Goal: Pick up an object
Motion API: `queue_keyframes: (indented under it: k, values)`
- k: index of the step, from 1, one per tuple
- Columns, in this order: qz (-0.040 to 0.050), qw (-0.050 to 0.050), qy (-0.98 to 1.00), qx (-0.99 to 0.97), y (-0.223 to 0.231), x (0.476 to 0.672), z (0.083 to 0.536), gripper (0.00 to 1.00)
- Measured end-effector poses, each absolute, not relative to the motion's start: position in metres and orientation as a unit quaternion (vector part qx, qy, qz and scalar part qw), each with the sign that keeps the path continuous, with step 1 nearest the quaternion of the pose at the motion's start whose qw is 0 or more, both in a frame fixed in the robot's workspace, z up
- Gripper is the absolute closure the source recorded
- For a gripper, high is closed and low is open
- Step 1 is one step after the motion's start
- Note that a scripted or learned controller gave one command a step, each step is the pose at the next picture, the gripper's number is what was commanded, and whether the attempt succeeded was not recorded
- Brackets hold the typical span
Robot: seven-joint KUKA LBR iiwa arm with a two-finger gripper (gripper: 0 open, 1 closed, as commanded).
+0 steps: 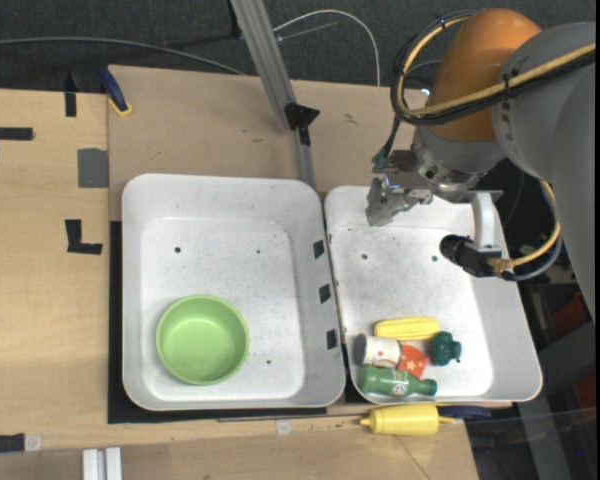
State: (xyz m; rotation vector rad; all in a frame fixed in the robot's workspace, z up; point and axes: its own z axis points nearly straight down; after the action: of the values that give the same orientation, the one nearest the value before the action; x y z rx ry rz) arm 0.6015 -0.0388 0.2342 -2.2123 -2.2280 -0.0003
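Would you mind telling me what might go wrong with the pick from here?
1. The toys in the right bin are packed together: yellow corn, orange piece, green bottle. The tool may nudge neighbours or close on two.
2. They lie near the bin's front wall, possibly hindering the tool.
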Motion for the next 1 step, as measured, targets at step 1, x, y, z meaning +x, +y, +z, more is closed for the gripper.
queue_keyframes:
  k: [1]
  values:
    - [0.001,0.001,-0.709,-0.705,0.0189,0.5909,0.2228,1.0]
